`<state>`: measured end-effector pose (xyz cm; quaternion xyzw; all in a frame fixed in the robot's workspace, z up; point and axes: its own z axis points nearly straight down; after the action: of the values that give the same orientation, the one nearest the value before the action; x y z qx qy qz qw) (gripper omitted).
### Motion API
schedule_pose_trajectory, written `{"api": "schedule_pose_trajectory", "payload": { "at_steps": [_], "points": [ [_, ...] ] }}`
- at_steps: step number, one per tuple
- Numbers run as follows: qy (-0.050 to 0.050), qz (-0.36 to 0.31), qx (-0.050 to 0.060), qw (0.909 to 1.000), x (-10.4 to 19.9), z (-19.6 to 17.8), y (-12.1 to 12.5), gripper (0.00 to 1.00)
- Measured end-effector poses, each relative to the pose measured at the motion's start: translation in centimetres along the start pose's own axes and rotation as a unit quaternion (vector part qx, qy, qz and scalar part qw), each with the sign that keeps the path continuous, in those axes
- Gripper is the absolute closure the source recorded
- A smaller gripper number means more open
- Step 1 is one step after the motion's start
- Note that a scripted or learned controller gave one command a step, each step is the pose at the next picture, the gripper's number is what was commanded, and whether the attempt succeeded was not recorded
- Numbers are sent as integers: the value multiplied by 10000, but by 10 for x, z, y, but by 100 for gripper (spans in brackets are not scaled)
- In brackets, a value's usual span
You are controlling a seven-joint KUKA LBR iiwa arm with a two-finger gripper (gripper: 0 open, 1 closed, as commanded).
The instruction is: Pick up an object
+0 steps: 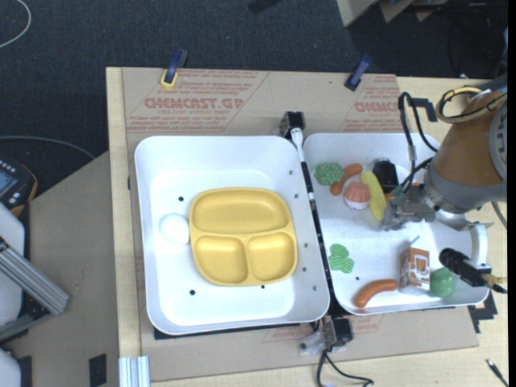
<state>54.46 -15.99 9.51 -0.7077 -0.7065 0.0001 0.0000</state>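
My gripper (395, 214) is low in the right bin (379, 256), just right of a yellow banana-shaped piece (373, 194). A pink and white piece (354, 195), an orange carrot (347, 174) and a green leafy piece (327, 172) lie to its left. A small black thing (384, 172) sits behind the yellow piece. Toward the front of the bin are a green broccoli-like piece (340, 258), an orange sausage (374, 291), a brown carton (416, 268) and a green round piece (442, 282). The arm's body hides the bin's right side.
The left bin (161, 280) holds a yellow divided plate (242, 235) and a white ball (173, 228) at the plate's left. A raised wall (310, 216) separates the two bins. Clamps sit at the board's back edge.
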Motion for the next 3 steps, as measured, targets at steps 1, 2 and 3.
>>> {"api": "schedule_pose_trajectory", "payload": {
  "at_steps": [1,2,3],
  "points": [
    [-15,-2,-27,10000,-10,-51,-2,100],
    [-19,-10,-43,10000,-17,-114,1,100],
    [-12,-14,-28,10000,-17,-131,2,100]
  ]
}}
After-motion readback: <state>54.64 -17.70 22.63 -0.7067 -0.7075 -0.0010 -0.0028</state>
